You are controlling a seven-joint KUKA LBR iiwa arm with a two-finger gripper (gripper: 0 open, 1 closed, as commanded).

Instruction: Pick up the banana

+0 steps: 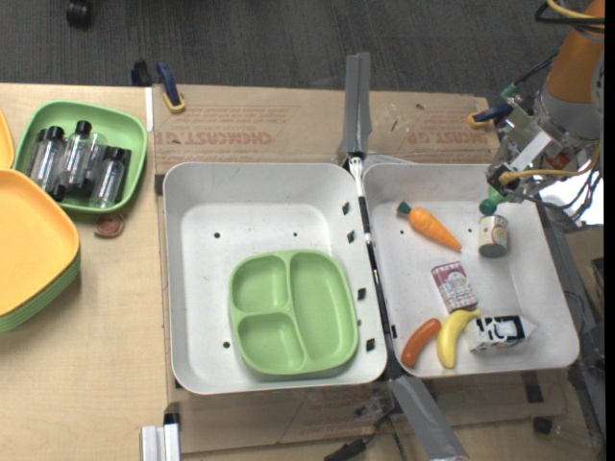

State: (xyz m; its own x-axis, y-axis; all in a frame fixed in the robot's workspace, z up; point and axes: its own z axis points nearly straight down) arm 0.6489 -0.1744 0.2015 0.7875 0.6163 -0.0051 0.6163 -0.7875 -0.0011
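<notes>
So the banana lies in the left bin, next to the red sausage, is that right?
Not quite. The camera view shows the banana in the right bin, not the left one. The rest holds: it lies next to the red sausage, near the bin's front edge.

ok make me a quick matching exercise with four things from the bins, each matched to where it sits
Things:
1. banana
2. carrot
3. green divided plate
4. small can

Places:
A. in the left bin
B. far part of the right bin, lying at a slant, left of the can
C. near edge of the right bin, between a red-orange sausage-shaped thing and a small carton
D. right bin, by its far right wall, just below the gripper

Pairs: 1-C, 2-B, 3-A, 4-D
</notes>
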